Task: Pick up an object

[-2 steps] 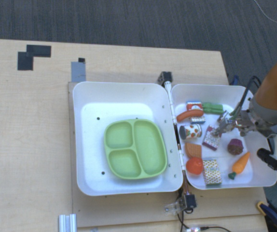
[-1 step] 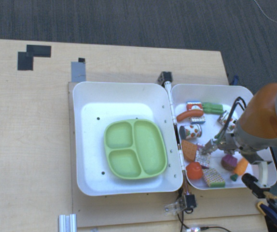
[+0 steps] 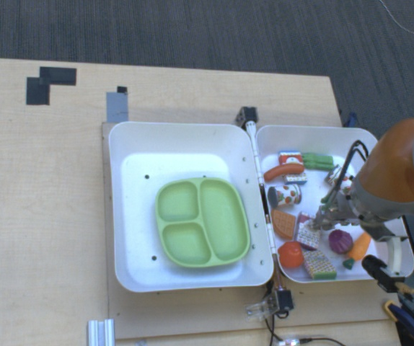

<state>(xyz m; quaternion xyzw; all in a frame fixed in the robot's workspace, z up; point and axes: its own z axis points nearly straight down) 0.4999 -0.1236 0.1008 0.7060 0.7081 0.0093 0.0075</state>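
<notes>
The right bin (image 3: pixel 366 137) holds several toy foods: a red sausage (image 3: pixel 283 171), a green piece (image 3: pixel 317 161), a small red-and-white box (image 3: pixel 291 157), a spotted cup (image 3: pixel 288 194), an orange waffle-like piece (image 3: pixel 284 224), a red tomato (image 3: pixel 291 254), a purple onion (image 3: pixel 340 241), a carrot (image 3: pixel 359 246) and a checkered block (image 3: pixel 320 265). My gripper (image 3: pixel 324 218) reaches down into this bin from the right, above a patterned packet (image 3: pixel 308 235). Nothing visible is held between its parts.
The left bin (image 3: pixel 124 193) carries a light green three-compartment tray (image 3: pixel 203 222). Black clamps sit at the bins' seam, top (image 3: pixel 247 114) and bottom (image 3: pixel 283 301). Dark markers (image 3: pixel 48 83) lie on the wooden bench at far left.
</notes>
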